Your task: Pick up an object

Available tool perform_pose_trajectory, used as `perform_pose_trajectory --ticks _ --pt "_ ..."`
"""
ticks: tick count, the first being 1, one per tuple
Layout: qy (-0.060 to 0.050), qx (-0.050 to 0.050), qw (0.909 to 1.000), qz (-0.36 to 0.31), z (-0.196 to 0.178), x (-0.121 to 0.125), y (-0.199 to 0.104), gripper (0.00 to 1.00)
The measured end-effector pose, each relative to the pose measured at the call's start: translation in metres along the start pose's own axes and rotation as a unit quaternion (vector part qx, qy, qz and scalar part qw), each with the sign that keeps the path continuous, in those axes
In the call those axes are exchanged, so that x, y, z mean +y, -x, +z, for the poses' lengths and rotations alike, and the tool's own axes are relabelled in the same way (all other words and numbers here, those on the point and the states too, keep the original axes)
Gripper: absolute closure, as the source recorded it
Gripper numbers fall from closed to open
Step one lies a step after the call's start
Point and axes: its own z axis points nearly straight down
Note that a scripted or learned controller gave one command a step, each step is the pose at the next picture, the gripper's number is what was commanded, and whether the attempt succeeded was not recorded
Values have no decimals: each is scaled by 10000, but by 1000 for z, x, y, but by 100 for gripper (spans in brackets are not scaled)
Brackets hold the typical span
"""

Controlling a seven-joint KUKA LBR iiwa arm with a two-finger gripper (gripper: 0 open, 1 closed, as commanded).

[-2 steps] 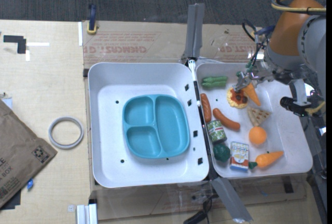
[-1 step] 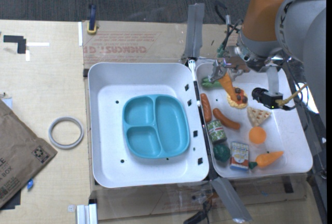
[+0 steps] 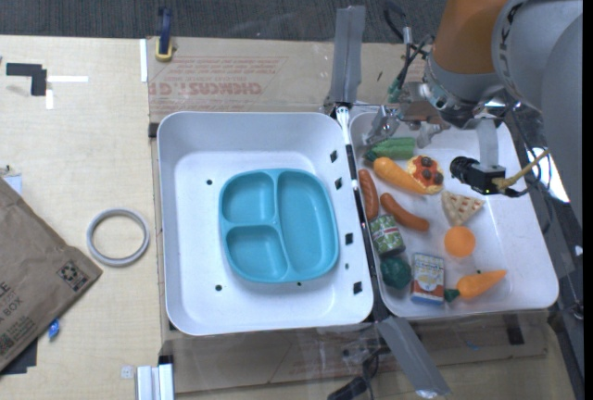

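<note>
Carrot (image 3: 480, 282) and small carton (image 3: 427, 279) lie nearest the camera, at the bottom edge of the right bin (image 3: 528, 231), with a dark green round piece (image 3: 396, 271) just beside the carton. You have a crowd of toy food to choose from there: an orange ball (image 3: 460, 242), a wedge slice (image 3: 461, 206), two sausages (image 3: 405, 211), a can (image 3: 386, 235), a pizza slice (image 3: 425, 172) and a green pod (image 3: 393, 148) toward the upper part of the bin. These look like light, stiff plastic, probably slippery; the ball would likely roll, so you would do better taking a sausage or the carrot across its narrow middle. Your gripper (image 3: 387, 120) hangs at the bin's upper left corner, just above the green pod, and I cannot tell how it is set. Left of that, the other bin (image 3: 185, 231) holds a blue divided tray (image 3: 278, 225). Further left, on the table (image 3: 74, 157), lies a tape ring (image 3: 118, 235).
</note>
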Motion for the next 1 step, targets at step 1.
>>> perform_pose_trajectory --ticks 1 --pt "-6 0 9999 137 0 -60 38 0"
